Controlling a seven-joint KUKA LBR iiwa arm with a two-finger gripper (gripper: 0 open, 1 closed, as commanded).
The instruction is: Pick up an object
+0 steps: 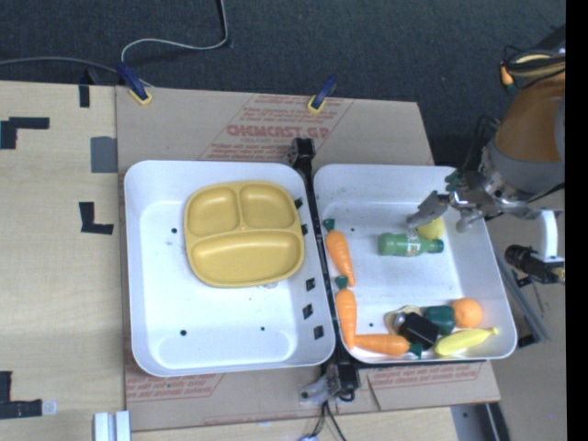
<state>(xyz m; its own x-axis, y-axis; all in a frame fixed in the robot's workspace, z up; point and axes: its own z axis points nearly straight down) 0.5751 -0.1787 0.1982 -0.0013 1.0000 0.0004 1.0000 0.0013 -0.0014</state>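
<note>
My gripper (444, 219) hangs over the upper right part of the right bin (478, 265), fingers spread and nothing clearly held between them. Just beneath it lie a small yellow object (432, 231) and a green bottle (401, 243) on its side. Along the bin's left wall lie two carrots (339, 254) (346, 312), and a third carrot (380, 344) sits at the front. In the front right corner are an orange ball (468, 312), a yellow banana (464, 341), a black object (418, 330) and a dark green piece (439, 316).
The left bin (152, 274) holds a yellow divided plate (244, 232). Both bins rest on a cardboard sheet (266, 127) held by clips. The arm's grey and orange body (533, 127) stands at the right edge. A cable (175, 44) trails at the back.
</note>
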